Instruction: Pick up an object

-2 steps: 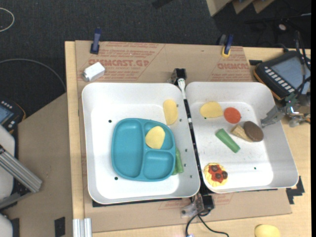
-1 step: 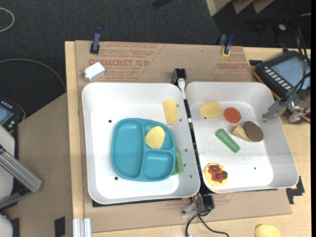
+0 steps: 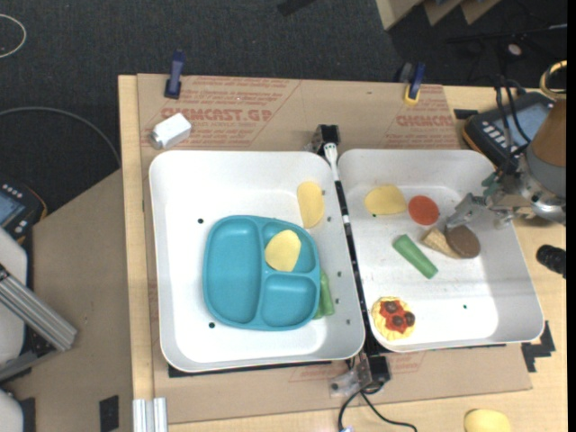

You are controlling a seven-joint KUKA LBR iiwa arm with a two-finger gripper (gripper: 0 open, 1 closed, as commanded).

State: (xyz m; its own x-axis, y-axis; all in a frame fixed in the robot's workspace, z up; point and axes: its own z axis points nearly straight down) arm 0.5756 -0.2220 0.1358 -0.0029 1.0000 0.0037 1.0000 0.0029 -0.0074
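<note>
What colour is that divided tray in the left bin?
The divided tray is teal blue, seen plainly in the camera view, with a pale yellow piece resting on it.

bins (image 3: pixel 171 241): white plastic, smooth, slight sheen
divided tray (image 3: pixel 238 282): teal plastic, smooth, matt
bench top (image 3: pixel 270 106): brown cardboard, printed, matt
gripper (image 3: pixel 474 207): grey metal

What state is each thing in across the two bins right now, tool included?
Tool: low in the right bin, by the brown piece.
Brown piece: lying flat, right bin.
Red round piece: resting on the bin floor.
Green stick: lying flat, slanted.
Pizza toy: flat, at the right bin's front edge.
Blue tray: upright, left bin.
Yellow piece: lying in the blue tray.
</note>
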